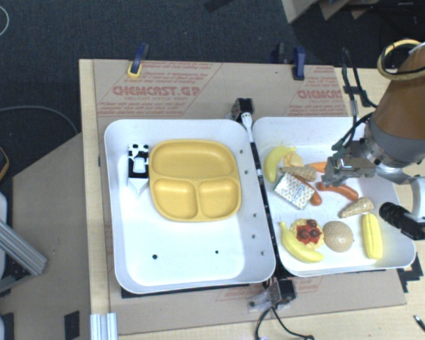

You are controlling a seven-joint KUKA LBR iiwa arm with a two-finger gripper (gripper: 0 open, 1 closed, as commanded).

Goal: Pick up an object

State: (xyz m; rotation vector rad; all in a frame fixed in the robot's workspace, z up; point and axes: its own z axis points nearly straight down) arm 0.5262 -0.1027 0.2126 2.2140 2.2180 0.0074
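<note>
A robot arm reaches over the right of two white bins on a table (198,83), its end effector (346,167) low above a pile of toy food.

Taking the yellow divided plate (195,178) as the landmark: it lies in the left bin (177,261), near that bin's far end. The right bin (319,127) sits just beside, to the plate's right. The grey arm (404,112) comes in from further right. In the right bin, nearest the plate, lies a yellow banana (272,164), with a speckled white block (295,189) in front of it. A red sausage (338,189) lies directly beneath the end effector; whether the fingers are apart or together cannot be told. Nearer the camera sit a second banana topped with a red piece (303,241), a tan ball (338,236) and a yellow corn-like stick (372,236). A small black-and-white object (137,163) lies at the plate's left.
</note>
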